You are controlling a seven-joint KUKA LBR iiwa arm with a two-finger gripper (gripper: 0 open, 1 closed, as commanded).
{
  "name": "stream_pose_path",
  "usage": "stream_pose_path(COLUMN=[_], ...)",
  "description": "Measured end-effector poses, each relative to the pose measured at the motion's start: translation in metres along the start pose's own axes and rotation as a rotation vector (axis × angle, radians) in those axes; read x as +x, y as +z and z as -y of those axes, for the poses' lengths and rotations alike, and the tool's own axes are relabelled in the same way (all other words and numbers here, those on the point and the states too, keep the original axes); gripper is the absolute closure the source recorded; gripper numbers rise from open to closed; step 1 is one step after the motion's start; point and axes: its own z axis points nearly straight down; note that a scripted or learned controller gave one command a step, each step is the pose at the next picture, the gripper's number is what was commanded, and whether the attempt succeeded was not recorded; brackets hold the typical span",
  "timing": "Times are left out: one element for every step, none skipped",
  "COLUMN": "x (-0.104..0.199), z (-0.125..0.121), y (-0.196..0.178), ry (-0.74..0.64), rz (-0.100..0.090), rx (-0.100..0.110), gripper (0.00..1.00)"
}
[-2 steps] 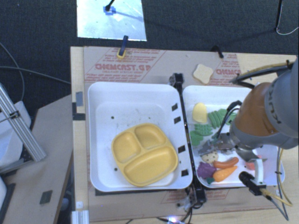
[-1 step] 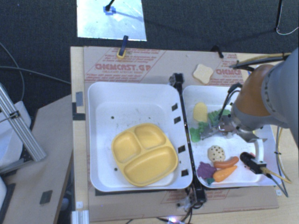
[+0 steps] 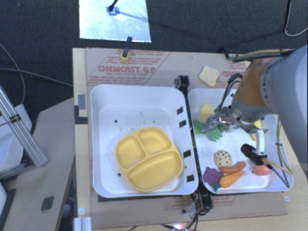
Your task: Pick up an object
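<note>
The arm (image 3: 281, 83) is seen reaching in from the right, and the gripper (image 3: 212, 124) is lowered into the right bin (image 3: 250, 188), close to its left wall. It is placed right at the top edge of the green leafy piece (image 3: 214, 134), which lies against that wall, about halfway along it. Whether the two touch cannot be told, and whether the jaws stand wide or narrow cannot be made out from this angle either. Nothing is seen gripped.

Just behind the gripper a yellow piece (image 3: 206, 111) is found. Nearer the front of the bin a cookie (image 3: 222, 157) is spotted, with a sausage (image 3: 233, 167) and a carrot (image 3: 231, 179) laid side by side in front of it. A purple piece (image 3: 211, 175) is tucked at the carrot's left end, and a pink piece (image 3: 261, 170) is set off to the right.

A yellow divided plate (image 3: 149, 159) is held in the left bin (image 3: 103, 129). A slice of bread (image 3: 209, 75) is left on the bench (image 3: 144, 66), behind the right bin.
</note>
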Motion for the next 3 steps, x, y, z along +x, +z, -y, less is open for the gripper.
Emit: stream_pose_path(x=[-0.001,0.014,-0.035], z=[0.001,0.0,0.032], y=[-0.011,0.001,0.001], ry=[-0.003,0.001,0.01], rz=[0.001,-0.001,0.001], rx=[0.0,0.004,0.005], gripper=[1.0,1.0,1.0])
